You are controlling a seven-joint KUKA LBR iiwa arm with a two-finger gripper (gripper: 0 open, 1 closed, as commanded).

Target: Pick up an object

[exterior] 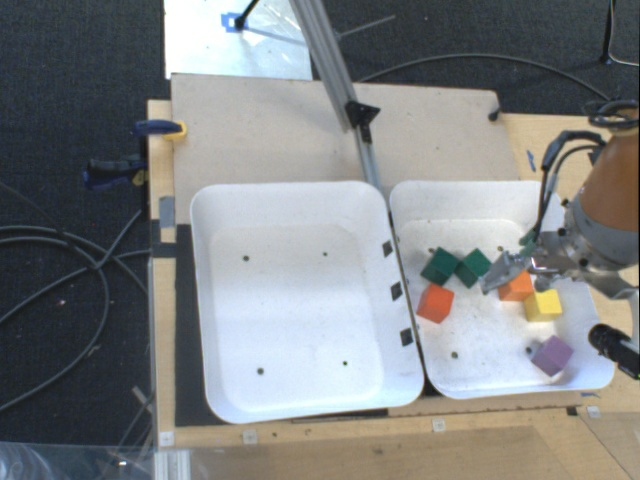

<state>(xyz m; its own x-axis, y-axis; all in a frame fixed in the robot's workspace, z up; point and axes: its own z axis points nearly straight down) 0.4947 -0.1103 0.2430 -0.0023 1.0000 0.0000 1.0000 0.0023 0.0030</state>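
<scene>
Several small blocks lie in the right bin. A dark green block touches a lighter green block, and a red-orange block lies just below them. Further right are an orange block, a yellow block beside it, and a purple block near the bin's front right corner. My gripper hangs low in the right bin, just above and left of the orange block and right of the lighter green block. Part of the orange block is hidden by it.
The left bin stands beside the right one, joined by black clips along the shared wall. A grey pole slants across the board behind the bins. A blue and yellow clamp sits at the bench's left edge.
</scene>
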